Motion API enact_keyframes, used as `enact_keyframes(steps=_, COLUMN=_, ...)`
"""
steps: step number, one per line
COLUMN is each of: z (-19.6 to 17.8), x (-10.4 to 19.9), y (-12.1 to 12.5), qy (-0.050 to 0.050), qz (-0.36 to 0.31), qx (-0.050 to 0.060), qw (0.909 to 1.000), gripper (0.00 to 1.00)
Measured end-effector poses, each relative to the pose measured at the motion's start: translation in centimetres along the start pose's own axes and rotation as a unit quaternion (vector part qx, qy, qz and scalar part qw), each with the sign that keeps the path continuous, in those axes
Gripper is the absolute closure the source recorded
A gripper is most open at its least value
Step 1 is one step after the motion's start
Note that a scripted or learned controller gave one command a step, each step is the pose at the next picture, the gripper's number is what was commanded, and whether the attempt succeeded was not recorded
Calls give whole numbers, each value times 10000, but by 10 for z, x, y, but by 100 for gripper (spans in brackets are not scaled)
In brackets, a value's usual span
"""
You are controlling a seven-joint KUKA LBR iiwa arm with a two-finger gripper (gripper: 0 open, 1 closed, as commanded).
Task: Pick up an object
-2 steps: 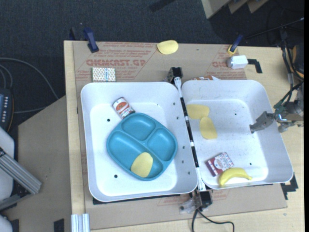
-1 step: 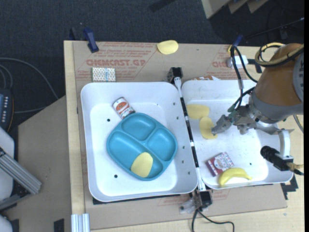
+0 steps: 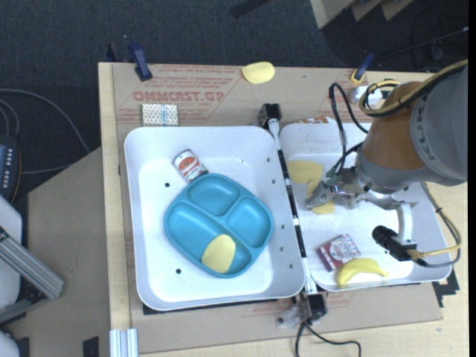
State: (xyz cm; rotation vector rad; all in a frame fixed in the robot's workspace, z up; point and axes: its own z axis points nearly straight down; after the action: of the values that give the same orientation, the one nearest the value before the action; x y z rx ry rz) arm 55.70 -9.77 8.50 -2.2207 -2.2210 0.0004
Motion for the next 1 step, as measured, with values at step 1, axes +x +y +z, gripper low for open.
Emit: enact_keyframes(steps=1, z=0, x=-10, y=28, qy=-8, qz=-4, qx=-13, qw=10000, gripper=0)
